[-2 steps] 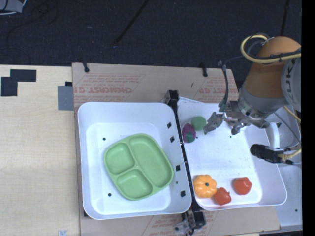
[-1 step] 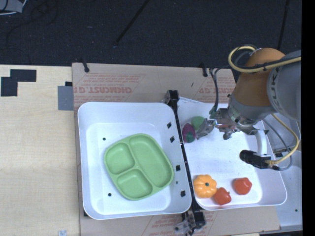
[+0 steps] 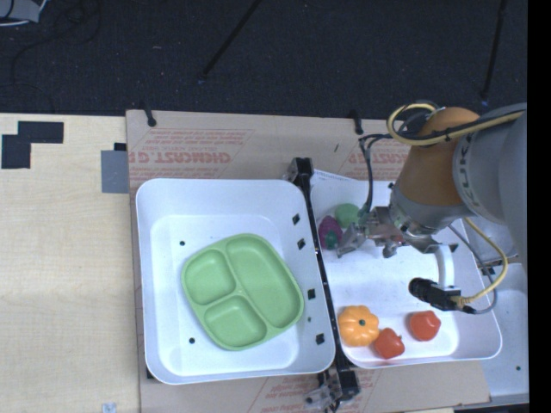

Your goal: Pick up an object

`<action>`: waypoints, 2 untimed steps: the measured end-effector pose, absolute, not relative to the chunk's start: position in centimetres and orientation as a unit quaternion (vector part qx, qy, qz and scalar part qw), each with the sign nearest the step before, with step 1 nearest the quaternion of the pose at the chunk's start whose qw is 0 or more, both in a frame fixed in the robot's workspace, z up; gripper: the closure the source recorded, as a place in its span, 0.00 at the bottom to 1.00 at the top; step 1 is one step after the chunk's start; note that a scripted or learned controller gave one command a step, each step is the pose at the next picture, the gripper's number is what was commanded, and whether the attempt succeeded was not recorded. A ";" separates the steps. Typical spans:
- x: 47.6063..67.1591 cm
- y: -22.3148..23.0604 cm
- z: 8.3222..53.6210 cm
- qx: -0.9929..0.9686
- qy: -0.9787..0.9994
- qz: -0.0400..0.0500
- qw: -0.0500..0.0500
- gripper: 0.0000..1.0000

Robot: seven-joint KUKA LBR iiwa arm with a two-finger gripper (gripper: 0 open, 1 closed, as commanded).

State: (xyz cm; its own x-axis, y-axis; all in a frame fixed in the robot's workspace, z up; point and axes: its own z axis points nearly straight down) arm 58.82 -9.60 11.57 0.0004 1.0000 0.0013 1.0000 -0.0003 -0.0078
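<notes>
- Objects to choose from lie in the right bin (image 3: 482, 338): a purple piece (image 3: 329, 229) and a green piece (image 3: 347, 214) near its upper left corner, and an orange pumpkin-like piece (image 3: 358, 325) with two red pieces (image 3: 389, 343) (image 3: 423, 325) along the lower edge.
- Left bin (image 3: 164, 231) carries a green divided plate (image 3: 241, 291), well apart from the action.
- Arm (image 3: 448, 170) reaches in from the right, bent down over the right bin's upper half, wrist turned toward the divider.
- Pincer (image 3: 355, 237) sits low just beside the purple and green pieces; whether it is released or clenched cannot be told, and nothing shows between its tips.
- Step, as I judge it: closing in for a grasp. Next comes centring on one piece, clamping, then lifting straight.
</notes>
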 end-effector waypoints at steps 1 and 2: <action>58.9 -9.7 12.8 -0.709 -0.705 0.002 0.002 1.00; 59.7 -10.2 17.5 -0.707 -0.707 0.000 -0.001 1.00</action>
